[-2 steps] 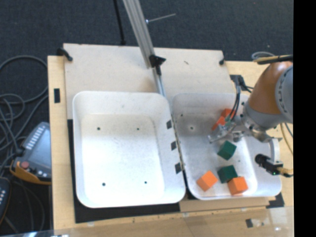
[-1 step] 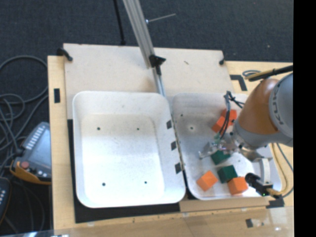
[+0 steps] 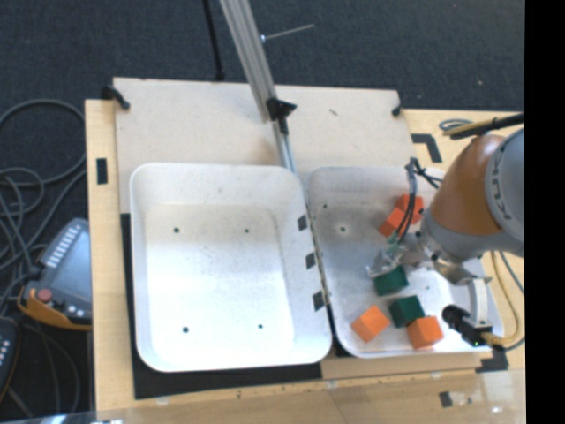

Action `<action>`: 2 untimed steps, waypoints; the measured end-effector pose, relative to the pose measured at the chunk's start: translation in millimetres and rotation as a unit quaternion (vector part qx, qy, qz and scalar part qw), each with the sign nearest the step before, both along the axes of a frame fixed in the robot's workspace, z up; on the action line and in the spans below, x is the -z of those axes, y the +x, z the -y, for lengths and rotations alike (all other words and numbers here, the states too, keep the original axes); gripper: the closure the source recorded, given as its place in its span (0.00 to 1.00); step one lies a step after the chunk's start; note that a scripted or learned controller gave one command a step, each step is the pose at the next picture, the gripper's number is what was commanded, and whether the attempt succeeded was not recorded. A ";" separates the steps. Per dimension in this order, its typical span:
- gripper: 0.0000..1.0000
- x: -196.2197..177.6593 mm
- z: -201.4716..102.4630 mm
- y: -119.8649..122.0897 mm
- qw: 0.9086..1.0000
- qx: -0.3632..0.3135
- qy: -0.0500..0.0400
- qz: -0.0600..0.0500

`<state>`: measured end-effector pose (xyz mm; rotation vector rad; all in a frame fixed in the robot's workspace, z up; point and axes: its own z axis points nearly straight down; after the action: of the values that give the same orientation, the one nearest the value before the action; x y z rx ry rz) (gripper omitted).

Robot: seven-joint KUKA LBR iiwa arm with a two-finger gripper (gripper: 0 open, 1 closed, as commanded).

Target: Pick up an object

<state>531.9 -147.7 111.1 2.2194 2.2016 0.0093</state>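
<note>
Green block (image 3: 389,281) in right bin (image 3: 340,193), mid-floor, right at my gripper (image 3: 388,261). Whether my fingers gape or pinch: cannot tell. Second green block (image 3: 406,309) just below, orange blocks (image 3: 371,322) (image 3: 425,331) flanking it. Another orange block (image 3: 399,216) above, partly behind cables. Left bin (image 3: 150,193) alongside.

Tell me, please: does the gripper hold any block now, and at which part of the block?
It cannot be told. The gripper is low over a green block in the right bin, but no block is seen between its fingers.
</note>
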 end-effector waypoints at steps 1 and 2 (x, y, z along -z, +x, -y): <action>1.00 -89.9 -74.8 12.2 1.000 -0.009 0.004 -0.003; 1.00 -85.0 -146.7 18.3 1.000 -0.009 0.005 -0.007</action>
<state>550.2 -1.0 196.1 2.2118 2.2332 0.0032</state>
